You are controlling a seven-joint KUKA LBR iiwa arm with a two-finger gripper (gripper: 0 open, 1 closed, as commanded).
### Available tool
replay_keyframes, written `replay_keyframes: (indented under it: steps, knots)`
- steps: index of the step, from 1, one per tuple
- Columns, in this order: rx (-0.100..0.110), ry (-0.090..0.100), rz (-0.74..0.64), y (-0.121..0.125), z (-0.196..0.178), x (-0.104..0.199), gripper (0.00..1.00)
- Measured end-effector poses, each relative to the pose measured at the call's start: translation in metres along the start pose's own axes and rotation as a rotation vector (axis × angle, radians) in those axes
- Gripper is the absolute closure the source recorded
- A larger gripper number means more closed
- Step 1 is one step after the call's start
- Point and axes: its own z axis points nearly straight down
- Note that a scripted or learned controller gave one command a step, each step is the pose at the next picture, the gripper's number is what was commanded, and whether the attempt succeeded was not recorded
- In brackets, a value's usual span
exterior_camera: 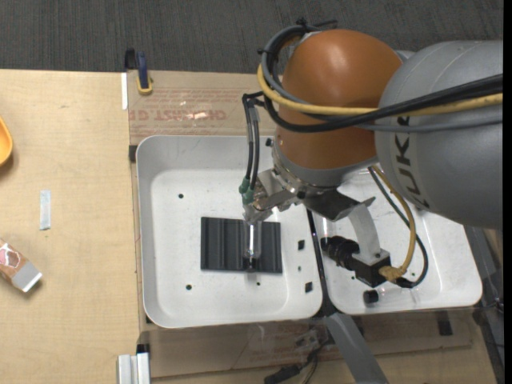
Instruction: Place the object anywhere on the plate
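Looming closest to the lens: the orange band (336, 78) of the arm, wrapped by yellow and black cables (320, 106).

Reaching down from under it, the gripper (250, 261), with the fingers (250, 242) looking pressed together into one slim stem, tips just above or touching the black ribbed plate (220, 246). Pinching nothing that can be made out; the object is either hidden at the tips or too small to tell, so not counting it as held or as placed.

Judging the step as setting down on the plate. Doing it well probably means lowering straight, staying near the middle of the ribs, spreading only once the load is resting, then lifting vertically to avoid dragging anything off the edge.

Lying around the plate: the left bin (144, 214), white, dotted with small dark holes. Sitting beside it, touching along the shared wall, the right bin (448, 286), with a black fitting (356, 258) hanging over it. Crowding the approach: only that wall and the dangling cables. Resting well apart on the counter (72, 134): a small packet (18, 266).
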Motion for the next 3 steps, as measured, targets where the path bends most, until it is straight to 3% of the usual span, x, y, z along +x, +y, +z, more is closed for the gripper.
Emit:
replay_keyframes:
  steps: [1, 2, 3]
  knots:
    - [0.0, 0.0, -0.445, 0.0164, 0.0373, 0.0424, 1.0]
    - [-0.001, 0.0, -0.444, 0.0165, 0.0373, 0.0421, 0.0]
    - [0.001, -0.001, -0.439, 0.0169, 0.0293, 0.04, 1.0]
